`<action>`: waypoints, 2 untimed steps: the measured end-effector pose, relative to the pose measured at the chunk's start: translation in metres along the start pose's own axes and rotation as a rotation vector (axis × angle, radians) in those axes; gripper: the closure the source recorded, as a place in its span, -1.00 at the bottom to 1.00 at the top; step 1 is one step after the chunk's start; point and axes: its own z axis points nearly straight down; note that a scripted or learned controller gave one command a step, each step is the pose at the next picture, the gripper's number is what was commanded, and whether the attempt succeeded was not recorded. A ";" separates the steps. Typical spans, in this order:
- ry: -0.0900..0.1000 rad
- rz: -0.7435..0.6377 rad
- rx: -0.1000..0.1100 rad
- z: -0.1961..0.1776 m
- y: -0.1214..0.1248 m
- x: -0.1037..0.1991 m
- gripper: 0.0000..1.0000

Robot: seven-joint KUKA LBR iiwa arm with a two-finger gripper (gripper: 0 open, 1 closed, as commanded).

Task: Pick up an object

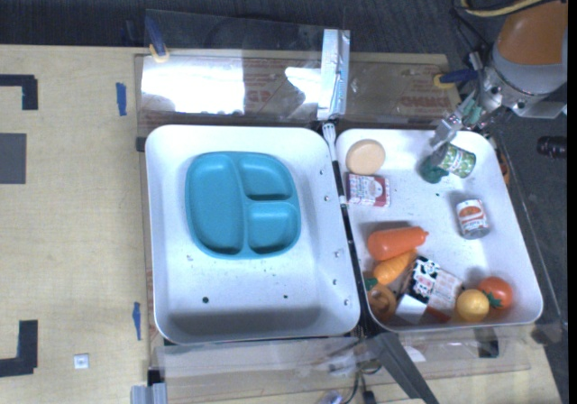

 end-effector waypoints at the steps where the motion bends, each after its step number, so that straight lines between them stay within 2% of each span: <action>1: -0.005 -0.125 -0.006 0.103 -0.017 0.066 1.00; 2: -0.002 0.054 -0.008 0.012 0.041 0.106 1.00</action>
